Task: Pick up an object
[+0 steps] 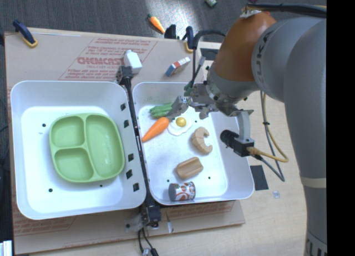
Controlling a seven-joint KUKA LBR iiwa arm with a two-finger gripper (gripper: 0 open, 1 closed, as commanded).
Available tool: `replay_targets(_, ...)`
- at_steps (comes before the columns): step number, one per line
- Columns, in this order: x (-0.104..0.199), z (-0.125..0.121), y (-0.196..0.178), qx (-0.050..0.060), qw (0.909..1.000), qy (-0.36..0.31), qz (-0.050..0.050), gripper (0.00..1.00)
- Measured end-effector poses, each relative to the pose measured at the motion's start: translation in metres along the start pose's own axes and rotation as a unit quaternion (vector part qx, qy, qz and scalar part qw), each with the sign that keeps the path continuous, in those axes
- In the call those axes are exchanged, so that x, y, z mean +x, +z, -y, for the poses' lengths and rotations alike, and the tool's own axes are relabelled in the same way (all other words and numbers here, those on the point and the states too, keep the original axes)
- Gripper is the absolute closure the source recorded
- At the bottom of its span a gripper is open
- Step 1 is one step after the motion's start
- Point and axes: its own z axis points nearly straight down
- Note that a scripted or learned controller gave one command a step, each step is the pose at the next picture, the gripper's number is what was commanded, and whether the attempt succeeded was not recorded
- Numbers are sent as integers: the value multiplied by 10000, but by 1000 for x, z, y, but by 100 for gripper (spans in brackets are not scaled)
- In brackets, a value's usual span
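Pincer [181, 105] low in right bin [236, 185], just beside green veg [161, 110] and above fried egg [178, 125]; can't tell its state. Carrot [155, 129], croissant [201, 140], bread roll [189, 167], can [182, 191] lie in the same bin. Green divided plate [86, 147] in left bin [22, 96].

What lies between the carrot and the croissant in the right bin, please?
In the camera view, the fried egg lies between the carrot and the croissant.
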Motion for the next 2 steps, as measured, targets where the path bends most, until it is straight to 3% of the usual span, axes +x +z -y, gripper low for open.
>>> replay_targets(1,-20,7,-20,-21,10000,14,1,0)
replay_targets(2,-19,55,121,-1,10000,5,-7,0)
